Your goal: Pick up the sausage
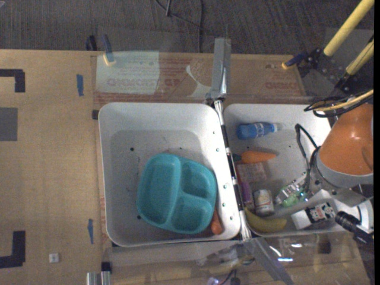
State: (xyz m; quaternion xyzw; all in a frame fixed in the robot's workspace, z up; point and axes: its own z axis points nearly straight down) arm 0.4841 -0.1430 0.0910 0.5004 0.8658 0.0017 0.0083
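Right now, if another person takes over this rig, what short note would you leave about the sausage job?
Gripper: low in the right bin, near the can and the banana; I cannot tell whether it holds anything.
Sausage: probably the small orange-red piece in the left bin, at the teal plate's lower right edge.
Done: sausage not picked up.
Left: cross to the left bin, grasp it, lift.

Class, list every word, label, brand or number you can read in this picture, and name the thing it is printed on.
No text is legible here.
Cardboard sheet behind the bins: large printed letters, upside down and too blurred to read.
Can: label too small.
Blue bottle: label too small.
Black-and-white tag near the gripper: unreadable.
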